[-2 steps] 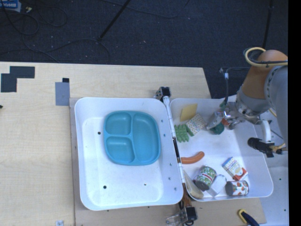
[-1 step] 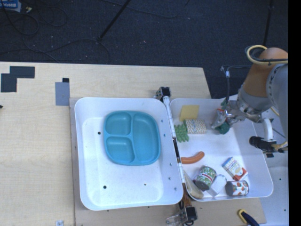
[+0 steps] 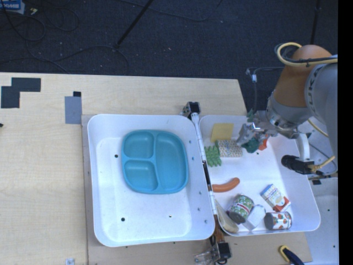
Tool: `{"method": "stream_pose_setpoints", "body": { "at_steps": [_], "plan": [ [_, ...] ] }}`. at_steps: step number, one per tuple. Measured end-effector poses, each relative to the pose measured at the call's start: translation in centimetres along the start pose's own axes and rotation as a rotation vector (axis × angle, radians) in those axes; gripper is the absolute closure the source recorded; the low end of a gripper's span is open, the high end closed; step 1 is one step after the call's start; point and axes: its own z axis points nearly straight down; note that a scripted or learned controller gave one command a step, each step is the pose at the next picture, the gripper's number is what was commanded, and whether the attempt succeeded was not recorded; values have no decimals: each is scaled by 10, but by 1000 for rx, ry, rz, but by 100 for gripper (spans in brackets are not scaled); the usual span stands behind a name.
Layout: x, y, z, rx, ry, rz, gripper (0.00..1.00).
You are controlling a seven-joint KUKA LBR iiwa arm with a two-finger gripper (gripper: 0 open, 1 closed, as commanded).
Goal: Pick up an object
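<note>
**Arm poised over the cluttered bin**

Pale wooden tabletop [image 3: 38,164] carried two white bins; the left bin [image 3: 105,225] held a teal divided plate [image 3: 154,162], the right bin [image 3: 306,214] a jumble. The hand [image 3: 249,137] hung low at that bin's far end, just beside a perforated sponge-like block [image 3: 230,148] and a yellow block [image 3: 222,131]; whether its fingers stood apart or together I could not tell. Nearer lay a toy sausage [image 3: 225,185], a tin can [image 3: 240,208] and a small carton [image 3: 274,197]. Judging by this, the reach was under way, nothing was yet lifted, and the next move called for settling squarely over one item.
</note>
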Motion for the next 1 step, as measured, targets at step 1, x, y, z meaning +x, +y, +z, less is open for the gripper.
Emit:
{"method": "stream_pose_setpoints", "body": {
  "at_steps": [1],
  "plan": [
    [73, -17, -45, 1, 0, 0, 100]
  ]
}}
